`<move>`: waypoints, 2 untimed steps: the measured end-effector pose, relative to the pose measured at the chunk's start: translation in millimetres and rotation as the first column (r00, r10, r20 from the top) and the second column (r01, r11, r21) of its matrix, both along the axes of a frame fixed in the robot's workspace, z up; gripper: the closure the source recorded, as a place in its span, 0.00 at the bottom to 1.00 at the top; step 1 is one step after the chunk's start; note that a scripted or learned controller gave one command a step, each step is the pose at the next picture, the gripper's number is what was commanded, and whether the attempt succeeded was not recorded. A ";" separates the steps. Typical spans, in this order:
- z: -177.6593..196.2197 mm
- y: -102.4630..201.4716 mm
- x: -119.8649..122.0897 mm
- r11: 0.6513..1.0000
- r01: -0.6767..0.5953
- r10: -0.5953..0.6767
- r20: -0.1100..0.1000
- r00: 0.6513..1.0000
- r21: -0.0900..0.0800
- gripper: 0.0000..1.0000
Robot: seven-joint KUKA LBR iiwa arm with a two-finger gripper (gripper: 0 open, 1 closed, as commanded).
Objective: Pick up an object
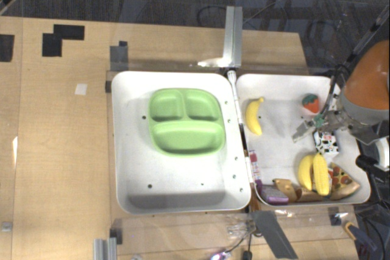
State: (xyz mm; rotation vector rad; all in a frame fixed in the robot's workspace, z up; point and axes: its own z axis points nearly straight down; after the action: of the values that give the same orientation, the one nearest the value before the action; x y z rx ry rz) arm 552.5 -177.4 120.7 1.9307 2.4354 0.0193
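Objects fill the right bin (pixel 286 131): a single banana (pixel 253 117) at left, a strawberry (pixel 311 103) far right, and a banana pair (pixel 314 172) beside a pizza slice (pixel 341 179) near right. Tool (pixel 317 125) hangs between strawberry and banana pair, its state indiscernible. Left bin (pixel 128 149) holds a green divided plate (pixel 185 120).

My bins (pixel 131 131) are white — one carries a green tray (pixel 185 120), the other yellow bananas (pixel 253 117), a black-and-white spotted block (pixel 327 143); table (pixel 55 149) pale wood.
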 end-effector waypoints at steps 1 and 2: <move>-16.5 -23.1 96.1 0.977 -0.212 0.212 -0.023 0.977 0.006 0.00; -30.7 -27.2 41.1 0.999 -0.050 0.050 -0.021 0.999 0.009 0.00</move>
State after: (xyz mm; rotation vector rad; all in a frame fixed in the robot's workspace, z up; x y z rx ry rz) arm 593.6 -204.6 89.9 1.8824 2.5005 0.0105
